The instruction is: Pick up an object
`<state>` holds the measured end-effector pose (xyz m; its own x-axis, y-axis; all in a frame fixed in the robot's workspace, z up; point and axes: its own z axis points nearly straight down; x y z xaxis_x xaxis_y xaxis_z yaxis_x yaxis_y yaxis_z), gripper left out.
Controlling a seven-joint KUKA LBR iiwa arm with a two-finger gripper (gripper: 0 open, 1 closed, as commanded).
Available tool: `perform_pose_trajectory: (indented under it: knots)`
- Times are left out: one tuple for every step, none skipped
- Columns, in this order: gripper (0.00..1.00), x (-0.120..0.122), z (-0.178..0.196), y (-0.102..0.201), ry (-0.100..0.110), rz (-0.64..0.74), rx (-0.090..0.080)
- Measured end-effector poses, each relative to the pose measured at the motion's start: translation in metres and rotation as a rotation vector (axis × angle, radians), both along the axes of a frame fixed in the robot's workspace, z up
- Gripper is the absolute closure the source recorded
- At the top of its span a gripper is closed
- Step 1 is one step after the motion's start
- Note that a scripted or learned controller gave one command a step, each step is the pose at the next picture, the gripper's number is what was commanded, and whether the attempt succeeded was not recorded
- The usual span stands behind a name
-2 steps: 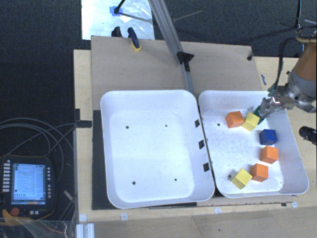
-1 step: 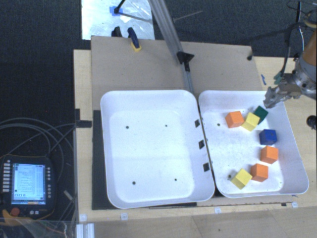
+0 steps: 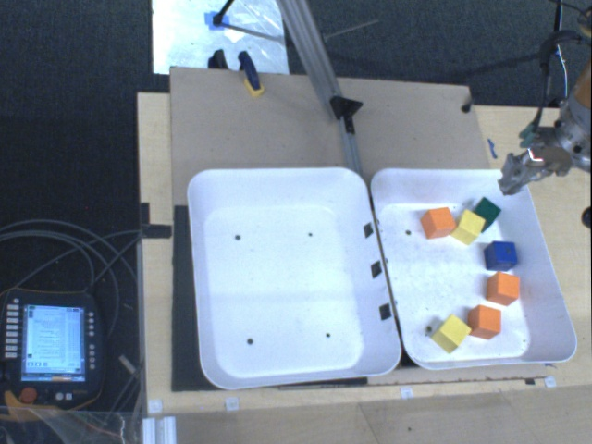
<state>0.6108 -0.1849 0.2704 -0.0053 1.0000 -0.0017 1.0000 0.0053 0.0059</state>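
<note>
- The hand [image 3: 514, 176] sits at the far right edge of the right-hand shallow white bin [image 3: 546, 276], over its upper right rim. Whether it is spread or pressed together cannot be told at this angle; nothing is seen in it.
- All candidate objects lie in that right bin, to the lower left of the hand.
- Nearest is the dark green cube [image 3: 487, 212], just below and left of the hand. It touches the upper yellow cube [image 3: 469, 227], which in turn sits just beside the upper-left orange cube [image 3: 437, 222].
- The blue cube [image 3: 500, 254] stands apart, with the middle orange cube [image 3: 503, 288] near below it.
- At the near end, the lower orange cube [image 3: 484, 321] touches the lower yellow cube [image 3: 452, 332].
- No cube shows a long axis; each is turned a little differently.
- Judgement: the blue cube offers the clearest approach, since the green one is crowded by its yellow neighbour and lies near the bin wall.
- The left-hand shallow white bin [image 3: 208, 276] lies well apart on the table [image 3: 407, 128] and does not obstruct.
</note>
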Motion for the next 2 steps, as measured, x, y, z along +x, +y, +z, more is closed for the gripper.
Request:
perform_pose_trajectory:
  knots:
    - [1.00, -0.010, 0.008, 0.051, 0.003, 0.005, 0.003]
    - [1.00, -0.018, -0.007, 0.105, 0.006, 0.005, 0.004]
